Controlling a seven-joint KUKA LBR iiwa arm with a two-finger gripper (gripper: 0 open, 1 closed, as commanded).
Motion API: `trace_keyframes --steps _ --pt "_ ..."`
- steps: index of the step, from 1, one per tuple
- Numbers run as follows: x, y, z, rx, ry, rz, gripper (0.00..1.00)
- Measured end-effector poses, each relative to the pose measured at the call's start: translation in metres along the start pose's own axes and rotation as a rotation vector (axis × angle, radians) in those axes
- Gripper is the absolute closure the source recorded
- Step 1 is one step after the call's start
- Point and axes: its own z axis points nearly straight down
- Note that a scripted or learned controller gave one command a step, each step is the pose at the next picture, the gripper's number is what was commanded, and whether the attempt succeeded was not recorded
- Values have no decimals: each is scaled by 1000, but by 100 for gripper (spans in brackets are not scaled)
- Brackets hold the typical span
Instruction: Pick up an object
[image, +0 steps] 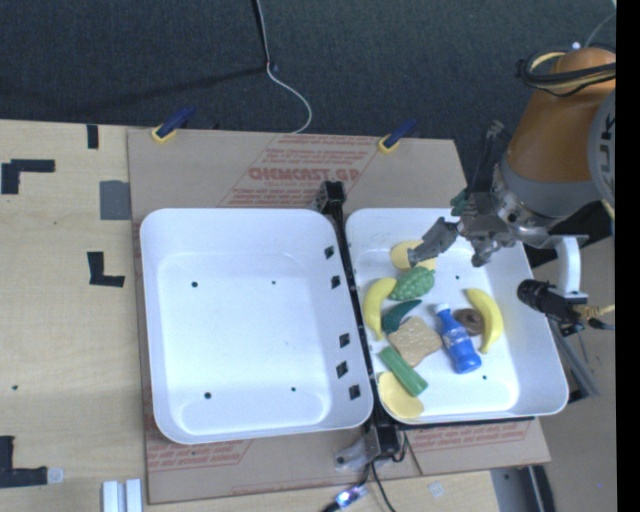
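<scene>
The right bin (535, 385) holds a pile of toy food: a blue bottle (459, 343), a tan cracker (414, 343), a green leafy piece (412, 283), a green stick (402, 371), a brown ring (469, 320), a yellow banana (377, 303) on the left and another banana (489, 315) on the right. My gripper (460, 245) hangs over the far part of this bin, above the pile. It is open, fingers spread wide, with nothing between them. A small yellow piece (402, 254) lies just left of the near finger.
The left bin (165, 400) sits beside the right one, joined along a black hinge strip (343, 300). Both rest on a cardboard sheet (290, 175). A black fixture (545, 296) juts in past the right bin's right edge.
</scene>
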Motion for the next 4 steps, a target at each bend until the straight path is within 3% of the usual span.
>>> trace_keyframes --steps 1,2,3,4 --pt "39 46 78 4 1 -4 0" --pt "-18 64 177 -2 -5 4 0" --pt "2 100 180 -1 0 -1 0" --pt "33 102 55 -13 0 -4 0"
